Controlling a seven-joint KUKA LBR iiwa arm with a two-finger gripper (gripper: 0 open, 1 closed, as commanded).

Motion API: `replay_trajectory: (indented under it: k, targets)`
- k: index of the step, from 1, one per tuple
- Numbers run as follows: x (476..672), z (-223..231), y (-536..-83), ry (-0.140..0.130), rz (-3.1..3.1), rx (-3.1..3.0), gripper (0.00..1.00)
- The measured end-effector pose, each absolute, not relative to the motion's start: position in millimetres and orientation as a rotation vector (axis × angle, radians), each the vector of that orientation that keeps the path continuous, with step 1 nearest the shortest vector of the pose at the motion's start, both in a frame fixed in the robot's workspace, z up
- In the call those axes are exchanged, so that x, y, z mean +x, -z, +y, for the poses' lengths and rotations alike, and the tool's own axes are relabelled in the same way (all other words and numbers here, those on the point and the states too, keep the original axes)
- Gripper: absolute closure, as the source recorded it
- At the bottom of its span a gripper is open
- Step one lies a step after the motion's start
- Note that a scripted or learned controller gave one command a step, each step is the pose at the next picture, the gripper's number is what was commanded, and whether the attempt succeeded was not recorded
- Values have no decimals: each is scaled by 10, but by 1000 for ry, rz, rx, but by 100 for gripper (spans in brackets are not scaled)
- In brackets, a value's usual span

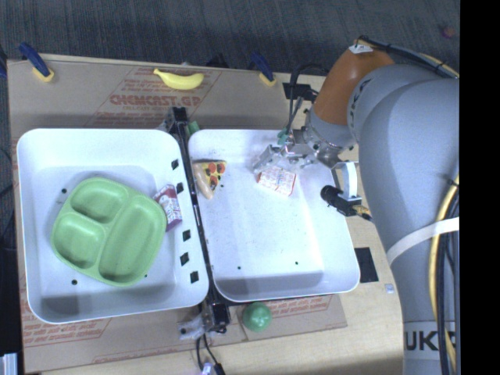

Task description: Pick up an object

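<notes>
Down at the bottom edge a green ball sits on the bench below the right bin. Up in that bin's upper right part, my pincer is lowered right over a white packet with red print, touching or nearly touching its top edge, though I cannot tell whether my pincer is released or clenched. A pizza slice toy lies left of the packet, and the left bin holds a green divided plate.
</notes>
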State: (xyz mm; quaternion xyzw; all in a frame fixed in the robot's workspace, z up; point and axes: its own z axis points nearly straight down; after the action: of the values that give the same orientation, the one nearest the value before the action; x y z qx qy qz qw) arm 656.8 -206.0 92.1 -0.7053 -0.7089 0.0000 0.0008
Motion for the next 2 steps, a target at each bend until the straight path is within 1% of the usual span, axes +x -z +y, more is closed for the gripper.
replay_trajectory:
  k: [1, 2]
  targets:
    - [6574, -2056, -1030, -1, -2232, -2208, 100]
    - [6403, -2116, -2253, 2, -2228, -2221, 100]
